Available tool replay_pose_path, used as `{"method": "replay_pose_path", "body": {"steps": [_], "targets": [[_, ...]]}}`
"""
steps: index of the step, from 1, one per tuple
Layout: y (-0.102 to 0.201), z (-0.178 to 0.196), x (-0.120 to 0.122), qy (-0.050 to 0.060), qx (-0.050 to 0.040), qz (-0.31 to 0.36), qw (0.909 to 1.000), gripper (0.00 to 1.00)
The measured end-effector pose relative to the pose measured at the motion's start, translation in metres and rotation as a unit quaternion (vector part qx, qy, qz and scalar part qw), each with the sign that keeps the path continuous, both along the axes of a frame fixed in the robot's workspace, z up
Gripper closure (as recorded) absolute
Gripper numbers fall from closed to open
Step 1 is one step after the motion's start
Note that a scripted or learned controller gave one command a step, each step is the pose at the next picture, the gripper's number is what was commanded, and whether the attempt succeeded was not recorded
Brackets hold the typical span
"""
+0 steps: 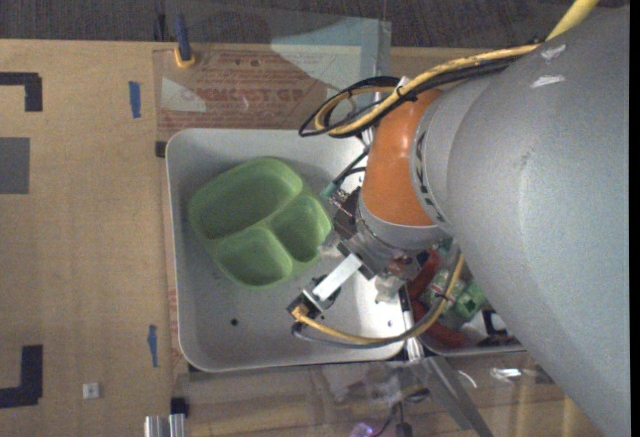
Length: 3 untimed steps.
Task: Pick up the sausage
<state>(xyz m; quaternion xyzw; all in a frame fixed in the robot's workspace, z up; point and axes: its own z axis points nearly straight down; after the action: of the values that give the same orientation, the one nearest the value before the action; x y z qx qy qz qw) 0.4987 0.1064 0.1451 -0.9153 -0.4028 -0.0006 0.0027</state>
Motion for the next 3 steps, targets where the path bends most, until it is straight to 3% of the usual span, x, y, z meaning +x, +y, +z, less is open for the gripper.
{"method": "replay_pose_path", "body": {"steps": [1, 2, 3], "targets": [[0.078, -0.039, 0.029, -0.006, -0.0051, -0.048, 0.9988, 0.00], [0.081, -0.033, 0.028, -0.004, -0.0044, -0.046, 0.9989, 1.00], [0.116, -0.057, 0.140, 0.000, -0.0028, -0.110, 0.9939, 1.00]]}}
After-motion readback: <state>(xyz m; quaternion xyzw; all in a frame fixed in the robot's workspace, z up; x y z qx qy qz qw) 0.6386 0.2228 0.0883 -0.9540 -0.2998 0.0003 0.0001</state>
